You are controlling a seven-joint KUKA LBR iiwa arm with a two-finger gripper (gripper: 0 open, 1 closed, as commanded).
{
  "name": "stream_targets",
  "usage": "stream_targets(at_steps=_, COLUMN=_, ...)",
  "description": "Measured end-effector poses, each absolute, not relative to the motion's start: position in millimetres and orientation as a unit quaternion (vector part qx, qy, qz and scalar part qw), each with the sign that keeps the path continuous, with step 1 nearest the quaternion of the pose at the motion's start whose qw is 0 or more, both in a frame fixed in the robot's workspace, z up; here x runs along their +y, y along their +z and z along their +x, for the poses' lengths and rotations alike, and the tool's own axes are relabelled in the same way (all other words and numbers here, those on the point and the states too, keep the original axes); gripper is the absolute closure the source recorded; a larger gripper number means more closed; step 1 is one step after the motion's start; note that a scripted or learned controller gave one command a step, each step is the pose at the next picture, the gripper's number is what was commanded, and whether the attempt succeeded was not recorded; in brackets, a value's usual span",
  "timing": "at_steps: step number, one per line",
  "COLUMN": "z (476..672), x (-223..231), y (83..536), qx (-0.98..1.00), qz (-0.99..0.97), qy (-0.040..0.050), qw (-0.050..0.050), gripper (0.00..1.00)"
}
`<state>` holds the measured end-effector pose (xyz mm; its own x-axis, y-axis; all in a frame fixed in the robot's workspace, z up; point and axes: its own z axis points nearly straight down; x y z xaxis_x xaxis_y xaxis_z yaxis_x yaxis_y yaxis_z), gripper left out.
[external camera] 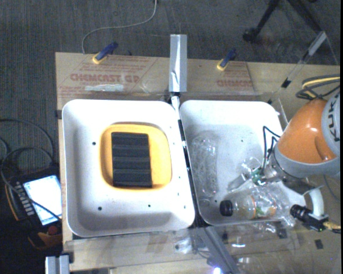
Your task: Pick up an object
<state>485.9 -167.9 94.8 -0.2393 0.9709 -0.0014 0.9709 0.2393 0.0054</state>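
We see the clear plastic bottle [252,206] lying lengthwise left-to-right, seemingly just below the gripper [263,174], whose grip state we cannot tell.

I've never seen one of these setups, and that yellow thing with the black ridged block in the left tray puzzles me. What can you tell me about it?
The yellow object is a rounded-corner square, like a shallow plastic tray or pad, lying flat near the middle of the left bin. A black block with four crosswise ridges lies on its centre, leaving a yellow border all round. It rests on the bin's white floor, apart from the walls. I cannot tell what it is.
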Motion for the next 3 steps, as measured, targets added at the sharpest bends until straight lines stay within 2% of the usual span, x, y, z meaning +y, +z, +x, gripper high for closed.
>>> stream_targets(at_steps=1, z=557.7, x=-197.3, y=91.2, qx=0.711, qz=0.703, qy=0.003, qw=0.005, gripper=0.0)
stream_targets(at_steps=2, z=669.9, x=-203.8, y=91.1, qx=0.699, qz=0.715, qy=-0.0006, qw=-0.004, gripper=0.0)
stream_targets(at_steps=3, z=604.7, x=-198.2, y=199.9, qx=0.728, qz=0.686, qy=-0.002, qw=0.001, gripper=0.0)
